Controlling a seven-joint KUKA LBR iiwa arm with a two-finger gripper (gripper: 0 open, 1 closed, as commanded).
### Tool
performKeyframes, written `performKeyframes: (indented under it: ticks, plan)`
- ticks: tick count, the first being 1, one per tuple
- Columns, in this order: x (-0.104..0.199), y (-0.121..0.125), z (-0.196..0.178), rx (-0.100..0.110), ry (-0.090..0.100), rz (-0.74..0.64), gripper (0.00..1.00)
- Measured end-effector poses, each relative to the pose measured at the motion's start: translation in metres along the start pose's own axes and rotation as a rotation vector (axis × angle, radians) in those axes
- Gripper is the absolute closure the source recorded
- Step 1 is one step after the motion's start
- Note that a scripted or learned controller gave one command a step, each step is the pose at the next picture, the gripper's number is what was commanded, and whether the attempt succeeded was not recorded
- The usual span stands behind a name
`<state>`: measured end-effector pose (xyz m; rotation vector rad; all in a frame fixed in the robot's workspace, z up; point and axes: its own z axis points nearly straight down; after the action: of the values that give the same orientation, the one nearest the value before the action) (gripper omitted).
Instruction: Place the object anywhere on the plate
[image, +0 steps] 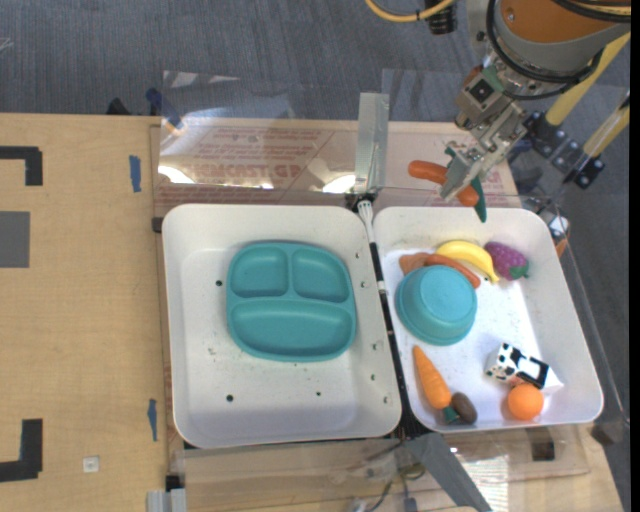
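Orange toy carrot with a green tip (452, 183) hangs pinched in the two-finger gripper (462, 182) above the right white bin's (572, 300) twelve o'clock rim, lifted for carrying. Its long axis runs nine to three, green end toward three. The teal divided plate (291, 300) waits at eight o'clock, in the left white bin (190, 330).

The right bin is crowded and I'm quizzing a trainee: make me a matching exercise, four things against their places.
Things:
1. banana
2. grapes
3. orange ball
4. teal plate

Places:
A. left bin
B. right bin's near right corner
C. just behind the teal bowl
D. right of the banana, at the far side

Pairs: 1-C, 2-D, 3-B, 4-A
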<state>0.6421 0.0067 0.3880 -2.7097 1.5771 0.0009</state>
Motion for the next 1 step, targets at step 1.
performKeyframes:
  ticks: [1]
  plan:
    - [-0.0324, 0.1079, 0.0540, -0.003, 0.002, 0.240, 1.00]
